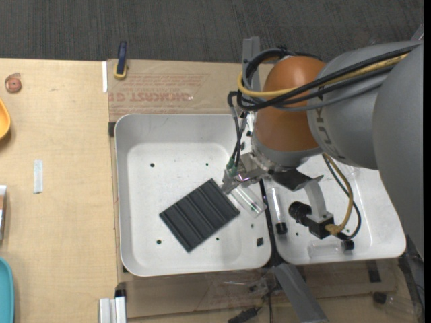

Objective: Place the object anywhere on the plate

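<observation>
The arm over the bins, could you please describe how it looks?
The arm is bulky and grey, with a rounded orange band above the wrist. Yellow and black cables run along it and loop near the wrist. The tool below is small, metallic and grey, with a black fitting beside it.

The arm (350, 106) covers most of the right bin (377, 241), hiding its far wall and much of its floor. The gripper (244, 184) sits under the orange band, too small and cluttered to read. The arm's bulk runs off the right edge. At the left edge, an orange thing (3, 123) and a teal thing (5, 291) are cut off, unidentifiable.
</observation>
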Controlling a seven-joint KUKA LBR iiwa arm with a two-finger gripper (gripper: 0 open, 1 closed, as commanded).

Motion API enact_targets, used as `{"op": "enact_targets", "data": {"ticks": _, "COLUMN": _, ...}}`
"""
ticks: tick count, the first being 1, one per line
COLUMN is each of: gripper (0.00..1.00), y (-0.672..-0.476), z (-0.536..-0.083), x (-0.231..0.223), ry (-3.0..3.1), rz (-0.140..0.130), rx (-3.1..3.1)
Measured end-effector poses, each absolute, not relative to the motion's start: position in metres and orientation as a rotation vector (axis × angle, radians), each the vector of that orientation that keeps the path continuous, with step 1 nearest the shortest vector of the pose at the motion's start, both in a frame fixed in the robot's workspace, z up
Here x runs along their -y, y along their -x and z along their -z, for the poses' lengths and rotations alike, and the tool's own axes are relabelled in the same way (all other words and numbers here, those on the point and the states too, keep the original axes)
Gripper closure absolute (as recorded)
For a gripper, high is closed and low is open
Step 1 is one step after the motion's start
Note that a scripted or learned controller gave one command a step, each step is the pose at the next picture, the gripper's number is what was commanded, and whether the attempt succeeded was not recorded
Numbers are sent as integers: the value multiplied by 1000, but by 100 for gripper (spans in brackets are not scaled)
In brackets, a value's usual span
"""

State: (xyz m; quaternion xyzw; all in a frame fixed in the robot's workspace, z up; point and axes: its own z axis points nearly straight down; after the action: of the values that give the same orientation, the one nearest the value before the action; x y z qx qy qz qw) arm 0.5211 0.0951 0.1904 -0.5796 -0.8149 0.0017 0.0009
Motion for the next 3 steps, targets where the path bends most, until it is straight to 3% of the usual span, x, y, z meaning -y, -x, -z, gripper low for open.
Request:
{"op": "enact_targets", "data": {"ticks": 1, "gripper": 100, "y": -556, "z": -211, "x": -125, "ry": 1655, "rz": -5, "rx": 2670}}
{"op": "enact_targets", "data": {"ticks": 2, "gripper": 0, "y": -556, "z": -211, "x": -125, "ry": 1654, "rz": -5, "rx": 2670}}
{"op": "enact_targets", "data": {"ticks": 3, "gripper": 100, "y": -556, "z": -219, "x": -123, "ry": 1656, "rz": -9, "rx": 2669}}
